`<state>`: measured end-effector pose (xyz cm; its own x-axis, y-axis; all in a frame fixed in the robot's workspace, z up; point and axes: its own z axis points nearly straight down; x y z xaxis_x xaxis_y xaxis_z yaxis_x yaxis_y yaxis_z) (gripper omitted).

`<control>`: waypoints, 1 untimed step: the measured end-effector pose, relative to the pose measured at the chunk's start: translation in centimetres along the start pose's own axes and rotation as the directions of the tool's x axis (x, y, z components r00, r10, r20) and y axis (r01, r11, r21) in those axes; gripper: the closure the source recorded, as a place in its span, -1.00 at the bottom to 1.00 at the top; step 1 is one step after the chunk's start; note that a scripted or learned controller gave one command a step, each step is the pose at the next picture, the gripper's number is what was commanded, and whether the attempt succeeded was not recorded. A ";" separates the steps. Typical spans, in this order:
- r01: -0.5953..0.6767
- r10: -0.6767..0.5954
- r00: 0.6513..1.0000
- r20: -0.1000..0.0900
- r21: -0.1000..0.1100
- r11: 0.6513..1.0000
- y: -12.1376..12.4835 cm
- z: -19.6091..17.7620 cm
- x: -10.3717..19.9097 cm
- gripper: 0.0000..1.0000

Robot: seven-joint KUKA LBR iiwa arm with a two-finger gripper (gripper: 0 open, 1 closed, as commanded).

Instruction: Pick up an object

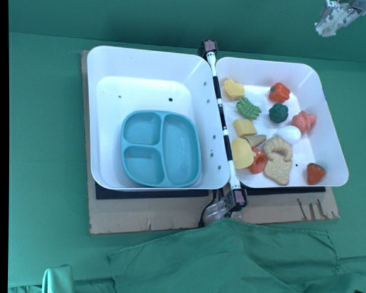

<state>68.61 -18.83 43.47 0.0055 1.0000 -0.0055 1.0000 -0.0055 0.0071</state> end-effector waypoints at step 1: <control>0.003 -0.003 1.000 -0.002 0.005 1.000 0.8 1.4 0.2 1.00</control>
<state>69.43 -18.67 42.08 0.0029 1.0000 -0.0036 1.0000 -0.0028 0.0021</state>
